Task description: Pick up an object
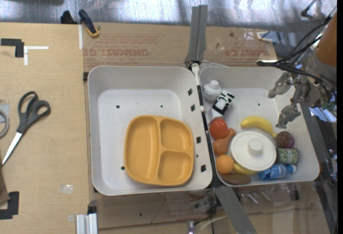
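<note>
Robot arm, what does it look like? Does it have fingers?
The hand is grey metal with two thin fingers, jointed like little claws. Above it, at the right edge, shows a bit of the arm's orange band. Black cables loop down to it from the top right.

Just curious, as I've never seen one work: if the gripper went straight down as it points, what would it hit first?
Probably the dark purple fruit beside the banana, just below the gripper, though depth is hard to judge.
</note>
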`<state>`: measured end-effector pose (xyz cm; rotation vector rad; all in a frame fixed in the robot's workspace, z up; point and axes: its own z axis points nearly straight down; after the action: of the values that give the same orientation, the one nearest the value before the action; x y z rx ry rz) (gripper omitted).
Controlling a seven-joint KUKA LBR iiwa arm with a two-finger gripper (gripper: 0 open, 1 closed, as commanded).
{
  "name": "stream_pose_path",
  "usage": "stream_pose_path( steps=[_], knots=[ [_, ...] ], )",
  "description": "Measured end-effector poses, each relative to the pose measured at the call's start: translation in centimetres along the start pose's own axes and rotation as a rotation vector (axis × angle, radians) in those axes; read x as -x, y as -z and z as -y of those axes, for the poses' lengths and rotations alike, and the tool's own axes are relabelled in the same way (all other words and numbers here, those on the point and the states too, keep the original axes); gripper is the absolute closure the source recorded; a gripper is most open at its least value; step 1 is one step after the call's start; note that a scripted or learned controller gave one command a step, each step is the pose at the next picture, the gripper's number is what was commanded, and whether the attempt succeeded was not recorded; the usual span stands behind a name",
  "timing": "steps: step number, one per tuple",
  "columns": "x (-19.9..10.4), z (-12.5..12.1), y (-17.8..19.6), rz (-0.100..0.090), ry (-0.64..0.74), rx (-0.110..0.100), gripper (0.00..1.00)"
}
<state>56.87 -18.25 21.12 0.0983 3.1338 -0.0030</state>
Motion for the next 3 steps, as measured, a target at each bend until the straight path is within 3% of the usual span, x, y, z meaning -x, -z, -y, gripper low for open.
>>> stream_pose_path(
  steps=[1,2,3],
  knots=[
    [2.3,1.3,-11.8,-0.002,-0.251,0.000,0.00],
    [2.5,1.2,-10.8,0.003,-0.248,-0.001,1.00],
    [3.6,-3.0,1.1,0.000,-0.318,0.000,1.00]
  ],
)
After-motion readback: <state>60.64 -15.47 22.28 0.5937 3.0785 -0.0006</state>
